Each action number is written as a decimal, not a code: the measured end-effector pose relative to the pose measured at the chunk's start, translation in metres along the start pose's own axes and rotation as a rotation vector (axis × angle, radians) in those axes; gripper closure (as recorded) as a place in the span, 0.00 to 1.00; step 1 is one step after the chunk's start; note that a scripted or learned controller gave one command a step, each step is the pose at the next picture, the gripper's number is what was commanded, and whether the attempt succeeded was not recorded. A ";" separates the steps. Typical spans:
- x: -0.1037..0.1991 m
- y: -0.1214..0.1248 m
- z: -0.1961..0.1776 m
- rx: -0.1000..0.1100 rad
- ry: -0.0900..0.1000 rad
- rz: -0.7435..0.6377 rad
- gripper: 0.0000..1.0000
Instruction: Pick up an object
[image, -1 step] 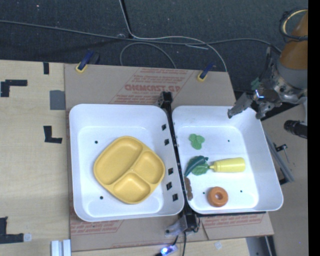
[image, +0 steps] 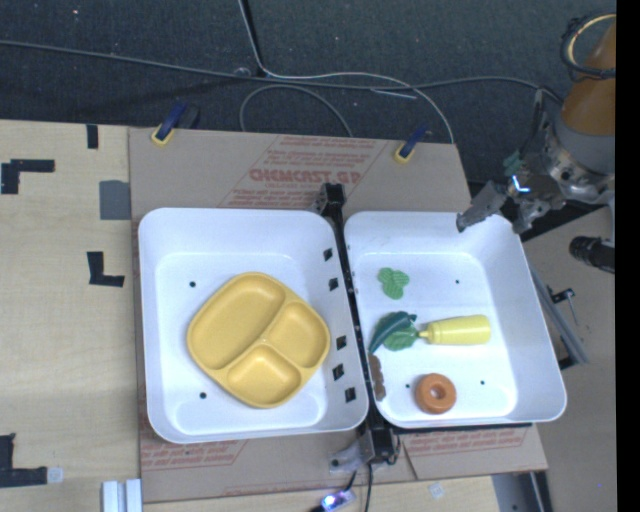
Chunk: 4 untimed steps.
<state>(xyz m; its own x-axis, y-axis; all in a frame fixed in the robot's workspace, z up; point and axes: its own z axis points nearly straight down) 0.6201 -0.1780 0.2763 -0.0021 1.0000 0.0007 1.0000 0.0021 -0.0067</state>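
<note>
The right bin (image: 520, 300) holds a small green lump (image: 393, 283) near its far left. A darker green leafy piece (image: 393, 332) touches the end of a yellow bottle-shaped toy (image: 457, 330) at mid-bin. An orange ring (image: 436, 393) lies near the front wall, and a thin brown piece (image: 378, 376) rests against the left wall. My gripper (image: 498, 208) hangs over the bin's far right corner, well apart from all of these, with nothing seen in it. The arm's orange band (image: 590, 100) rises behind it.
A yellow divided plate (image: 258, 340) lies in the left bin (image: 160, 300). A black divider (image: 345, 300) with clips runs between the bins. Cables (image: 300, 85) trail across the dark surface behind the cardboard sheet (image: 300, 170) under the bins.
</note>
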 end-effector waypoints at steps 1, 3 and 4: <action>0.010 0.000 0.054 0.005 0.001 0.000 0.00; 0.016 0.004 0.175 0.006 0.001 0.000 0.00; 0.016 0.005 0.165 0.007 0.002 -0.002 1.00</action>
<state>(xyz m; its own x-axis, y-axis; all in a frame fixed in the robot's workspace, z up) 0.6241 -0.1617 0.1117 -0.0041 1.0000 0.0024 0.9999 0.0041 -0.0136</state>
